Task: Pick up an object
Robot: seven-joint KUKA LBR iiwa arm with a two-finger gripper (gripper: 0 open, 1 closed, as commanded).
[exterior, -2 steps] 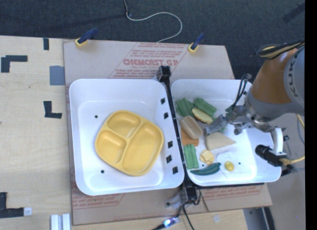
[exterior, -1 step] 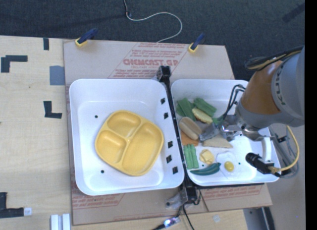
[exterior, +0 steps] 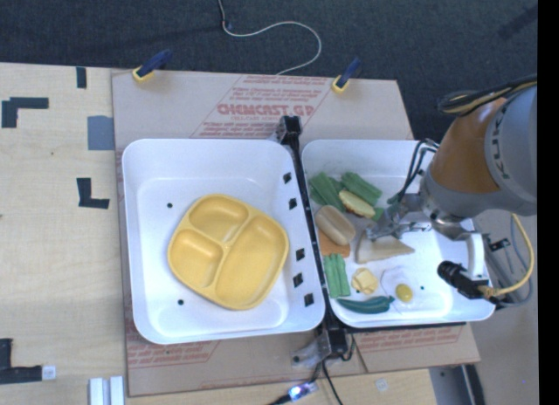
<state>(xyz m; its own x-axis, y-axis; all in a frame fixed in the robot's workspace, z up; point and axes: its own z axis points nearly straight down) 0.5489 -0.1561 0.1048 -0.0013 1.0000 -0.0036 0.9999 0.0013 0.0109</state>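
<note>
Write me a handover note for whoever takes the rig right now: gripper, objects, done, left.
Gripper: low in the right white bin, among the items near the pale wedge-shaped piece; whether it is open or shut cannot be told, and nothing is visibly held.
Objects: right bin also holds green strips, a tan oblong piece, small yellow pieces and a dark green pod. The left white bin holds a yellow divided plate.
Done: arm is down at the pile.
Left: no object lifted yet; confirm a grasp and raise it.

arm [exterior: 489, 168]: cut off at right edge | pincer [exterior: 382, 229] tips: too small to tell
</note>
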